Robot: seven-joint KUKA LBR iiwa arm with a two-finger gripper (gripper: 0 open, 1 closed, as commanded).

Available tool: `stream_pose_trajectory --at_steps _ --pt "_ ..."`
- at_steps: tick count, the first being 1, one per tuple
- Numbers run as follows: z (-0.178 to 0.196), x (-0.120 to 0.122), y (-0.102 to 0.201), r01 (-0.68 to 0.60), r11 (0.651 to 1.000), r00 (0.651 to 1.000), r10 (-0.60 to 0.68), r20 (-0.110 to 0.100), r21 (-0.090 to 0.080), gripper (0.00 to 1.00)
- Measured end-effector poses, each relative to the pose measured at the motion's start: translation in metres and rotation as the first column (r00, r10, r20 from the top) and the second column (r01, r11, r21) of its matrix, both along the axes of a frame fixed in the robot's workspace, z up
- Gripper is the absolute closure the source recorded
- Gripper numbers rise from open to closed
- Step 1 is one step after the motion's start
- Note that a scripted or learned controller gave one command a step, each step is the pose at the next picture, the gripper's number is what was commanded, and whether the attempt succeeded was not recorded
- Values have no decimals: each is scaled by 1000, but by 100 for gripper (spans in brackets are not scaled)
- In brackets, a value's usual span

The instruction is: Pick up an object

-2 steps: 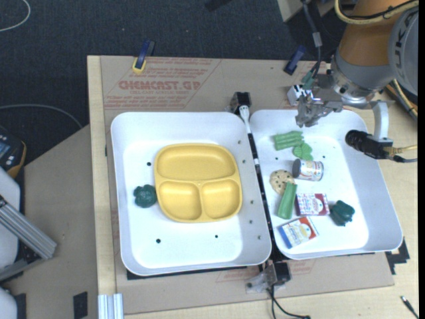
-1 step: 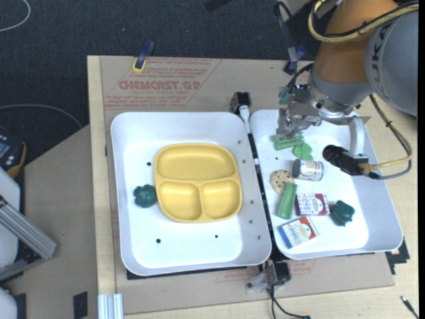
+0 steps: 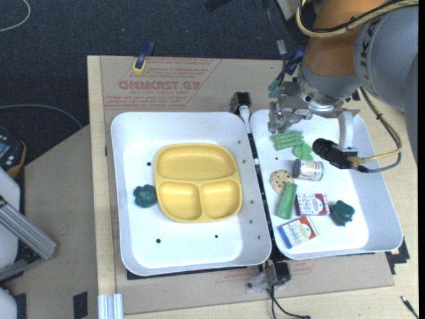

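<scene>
Down over the far end of the right bin (image 3: pixel 382 198), end effector (image 3: pixel 282 123) poised, grip state impossible to tell from above. Directly beneath its tips: a light green ridged piece (image 3: pixel 288 140). Just nearer: a small can (image 3: pixel 309 170) and a cookie (image 3: pixel 279 177) (chips visible). Further toward the near rim: green stick (image 3: pixel 287 199), red packet (image 3: pixel 311 205), dark green lump (image 3: pixel 342 212). Well off leftward, in the other bin (image 3: pixel 126 178): yellow divided tray (image 3: pixel 197 181).
</scene>
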State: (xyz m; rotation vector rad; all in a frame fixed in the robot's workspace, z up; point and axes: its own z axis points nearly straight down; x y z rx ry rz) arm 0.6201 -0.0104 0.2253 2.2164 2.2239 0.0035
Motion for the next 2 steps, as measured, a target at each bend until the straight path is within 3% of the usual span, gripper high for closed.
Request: stream_pose_trajectory --at_steps 1,2 --pt "-6 -1 -12 4 1000 1000 -4 -5 0 100" --pt "5 -16 -1 2 1000 1000 -2 -5 1 100"
